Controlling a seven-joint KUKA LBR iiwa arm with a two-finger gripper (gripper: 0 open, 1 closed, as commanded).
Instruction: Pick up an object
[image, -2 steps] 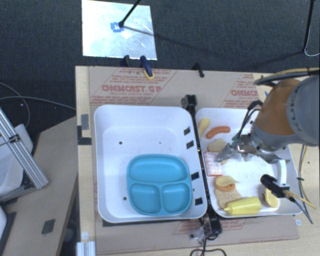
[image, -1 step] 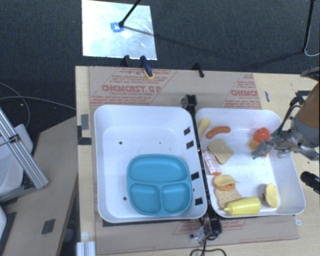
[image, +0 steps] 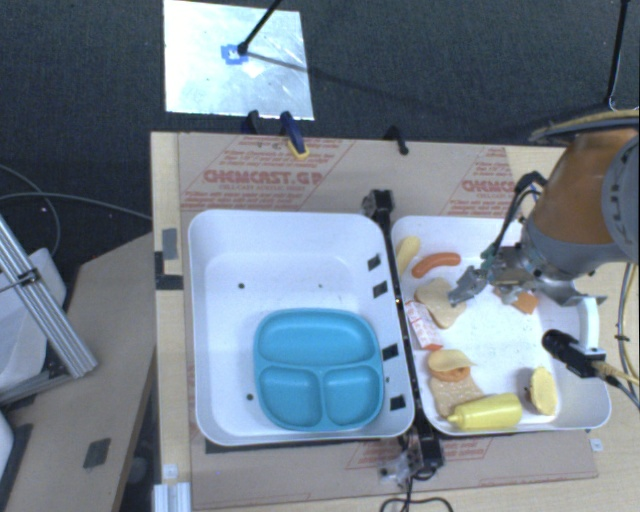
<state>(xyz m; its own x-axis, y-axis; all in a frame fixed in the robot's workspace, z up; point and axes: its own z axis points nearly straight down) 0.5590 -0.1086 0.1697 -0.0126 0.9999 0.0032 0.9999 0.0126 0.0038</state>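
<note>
Even overhead light, soft focus

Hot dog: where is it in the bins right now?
The hot dog lies in the right bin, near its far left corner, just above the bread slice and left of the gripper.

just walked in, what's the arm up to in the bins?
The KUKA arm reaches in from the right over the right bin, its claw low above a slice of toy bread, with nothing visibly gripped. More toy food lies around it, including a sausage. A blue divided tray sits in the left bin.
</note>
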